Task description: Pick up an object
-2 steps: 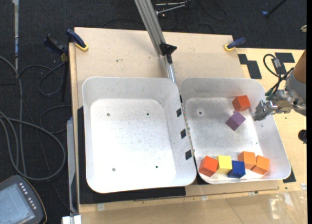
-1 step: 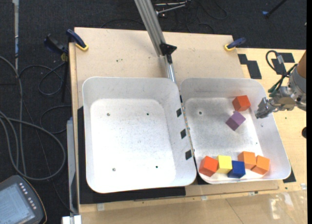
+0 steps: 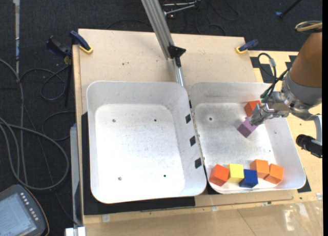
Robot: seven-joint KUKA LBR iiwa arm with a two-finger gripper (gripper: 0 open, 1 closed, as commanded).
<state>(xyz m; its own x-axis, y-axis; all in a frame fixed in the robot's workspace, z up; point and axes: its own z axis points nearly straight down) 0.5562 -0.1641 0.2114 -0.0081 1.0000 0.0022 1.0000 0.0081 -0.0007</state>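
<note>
The arm (image 3: 307, 71) comes in from the right and is cut off at the frame edge, so only its orange band and grey wrist show. Its gripper (image 3: 260, 116) hangs over the far part of the right bin (image 3: 287, 148), and the wrist hides most of it; whether the fingers are spread or closed cannot be told, nor whether they grip anything. A purple block (image 3: 246, 127) sits tilted just beside the gripper tip, touching or nearly so. An orange block (image 3: 250, 107) lies just beyond it, partly covered by the gripper. Along the near wall of the right bin sit five blocks: three orange (image 3: 220, 174) (image 3: 261, 167) (image 3: 275, 173), one yellow (image 3: 236, 172), one blue (image 3: 249, 178). The left bin (image 3: 97, 127) rests beside it on the worktop (image 3: 128, 60).
</note>
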